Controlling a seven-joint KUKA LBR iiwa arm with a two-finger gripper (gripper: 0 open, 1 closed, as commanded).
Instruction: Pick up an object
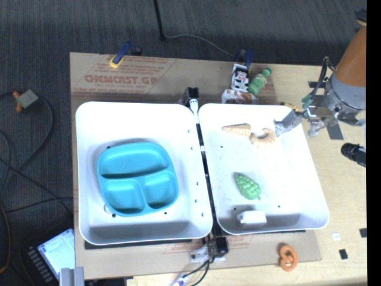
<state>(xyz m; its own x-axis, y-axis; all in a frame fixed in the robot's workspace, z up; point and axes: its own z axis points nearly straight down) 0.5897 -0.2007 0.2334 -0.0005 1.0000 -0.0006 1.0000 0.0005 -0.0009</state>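
Note:
The right white bin (309, 177) holds a tan cone-shaped piece (237, 128), a tan curled pretzel-like piece (264, 137), a green knobbly piece (247, 186) and a small white block (252, 218). My gripper (300, 119) hangs over the bin's far right corner, just right of the curled piece, with nothing seen in it. The grey arm with its orange band (357, 64) comes in from the right edge.
The left white bin (89, 130) holds a blue divided tray (138, 177). Behind the bins on the bench stand a green bottle (259, 81) and blue clamps (121, 55). An orange ring (288, 257) lies on the bench in front of the right bin.

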